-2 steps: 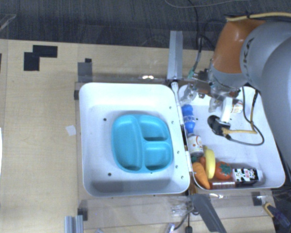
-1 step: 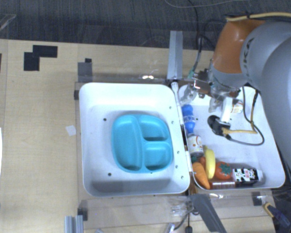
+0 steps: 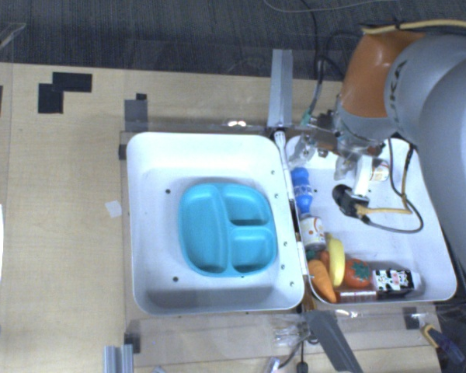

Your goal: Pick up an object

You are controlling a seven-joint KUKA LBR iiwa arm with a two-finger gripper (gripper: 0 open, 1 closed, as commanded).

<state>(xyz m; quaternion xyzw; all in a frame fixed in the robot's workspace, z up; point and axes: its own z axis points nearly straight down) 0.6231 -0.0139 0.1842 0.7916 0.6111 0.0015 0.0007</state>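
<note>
We can read no text: the print on the small black carton (image 3: 391,281) and the label on the little bottle (image 3: 313,229) are too blurred to make out.

One fixed camera above the bench (image 3: 54,231), looking down at a slant, far enough back to take in both white bins, left bin (image 3: 151,208) near centre, right bin (image 3: 431,239) toward the right, arm (image 3: 427,99) entering from the right
</note>
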